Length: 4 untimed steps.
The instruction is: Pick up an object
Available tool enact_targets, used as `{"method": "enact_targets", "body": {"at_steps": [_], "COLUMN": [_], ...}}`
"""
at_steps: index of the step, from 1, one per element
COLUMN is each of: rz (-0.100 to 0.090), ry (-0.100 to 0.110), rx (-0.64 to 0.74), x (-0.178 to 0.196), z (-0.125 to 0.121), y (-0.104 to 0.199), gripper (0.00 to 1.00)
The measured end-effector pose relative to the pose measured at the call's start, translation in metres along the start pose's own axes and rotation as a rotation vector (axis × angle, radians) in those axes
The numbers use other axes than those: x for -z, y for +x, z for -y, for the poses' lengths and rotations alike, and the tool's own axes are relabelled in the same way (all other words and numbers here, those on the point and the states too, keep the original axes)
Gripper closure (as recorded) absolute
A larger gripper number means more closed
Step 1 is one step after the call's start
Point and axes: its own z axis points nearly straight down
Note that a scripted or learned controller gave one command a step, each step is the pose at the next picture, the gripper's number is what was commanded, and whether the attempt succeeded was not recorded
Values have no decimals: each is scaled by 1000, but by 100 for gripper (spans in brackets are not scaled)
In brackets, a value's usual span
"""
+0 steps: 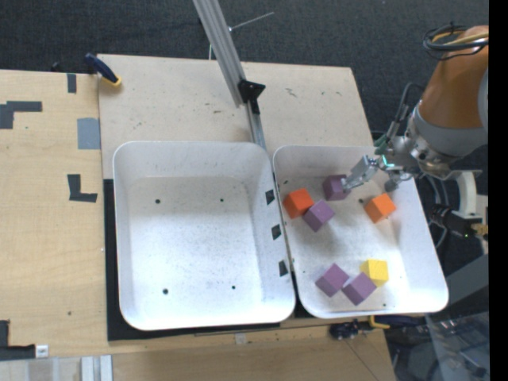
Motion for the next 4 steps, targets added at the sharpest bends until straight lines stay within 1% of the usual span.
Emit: {"method": "enact_targets", "body": {"at_steps": [1,2,3,4], "rz": [1,1,2,3], "ry": [-4,3,-3,-23], "rx": [1,-1,0,1], "x": [2,-61,-117,-128], "z": [-1,4,-5,-11], "y": [0,-3,1,1], "gripper": [0,0,0,0]}}
